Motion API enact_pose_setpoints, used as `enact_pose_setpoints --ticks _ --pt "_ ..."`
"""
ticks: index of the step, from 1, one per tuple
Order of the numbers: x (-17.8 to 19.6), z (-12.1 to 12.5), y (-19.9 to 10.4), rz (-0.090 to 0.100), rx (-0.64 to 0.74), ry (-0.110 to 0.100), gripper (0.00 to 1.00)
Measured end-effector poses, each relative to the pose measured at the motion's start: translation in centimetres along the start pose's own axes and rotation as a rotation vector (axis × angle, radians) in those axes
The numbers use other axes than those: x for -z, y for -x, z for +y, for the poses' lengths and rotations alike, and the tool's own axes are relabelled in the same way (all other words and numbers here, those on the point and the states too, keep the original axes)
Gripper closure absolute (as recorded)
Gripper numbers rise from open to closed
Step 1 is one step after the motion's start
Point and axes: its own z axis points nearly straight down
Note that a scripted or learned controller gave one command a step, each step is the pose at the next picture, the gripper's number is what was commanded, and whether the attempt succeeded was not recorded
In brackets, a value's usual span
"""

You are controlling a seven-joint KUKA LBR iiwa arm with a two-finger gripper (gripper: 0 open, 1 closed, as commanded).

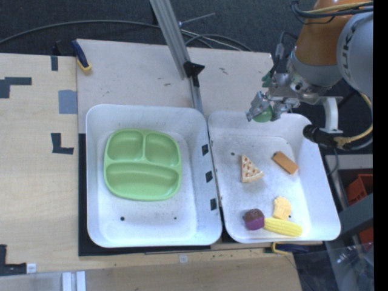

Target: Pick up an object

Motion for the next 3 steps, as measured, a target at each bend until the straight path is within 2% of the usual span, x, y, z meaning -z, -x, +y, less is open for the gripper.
enact_pose_setpoints --ticks 1,2,3 --pt "-1.6 -1.1 -5.7 0.000 0.002 -0.001 1.00" --pt "-1.5 -3.5 -11.0 0.001 0.003 -0.001 1.00" --pt "-1.6 -4.6 -16.1 0.001 0.004 -0.001 1.00"
